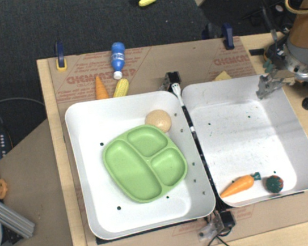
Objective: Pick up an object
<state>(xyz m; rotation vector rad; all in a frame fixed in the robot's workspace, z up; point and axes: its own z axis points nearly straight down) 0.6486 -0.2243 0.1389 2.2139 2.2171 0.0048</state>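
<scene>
An orange toy carrot (238, 185) lies near the front edge of the right bin (246, 128). Just to its right sits a small dark green round object (274, 183). In the left bin (85, 158) a green divided plate (144, 162) rests with a beige ball (158, 120) touching its far rim. My gripper (263, 88) hangs over the right bin's far right corner, well away from the carrot, with nothing seen in it. The grey arm with its orange band (304, 34) enters from the right.
Behind the left bin, on the cardboard, lie a blue and white bottle (117, 59), an orange cone-shaped piece (100, 88) and a yellow corn piece (120, 87). A black clip (173, 80) sits between the bins at the back. Clamps hold the board's far edge.
</scene>
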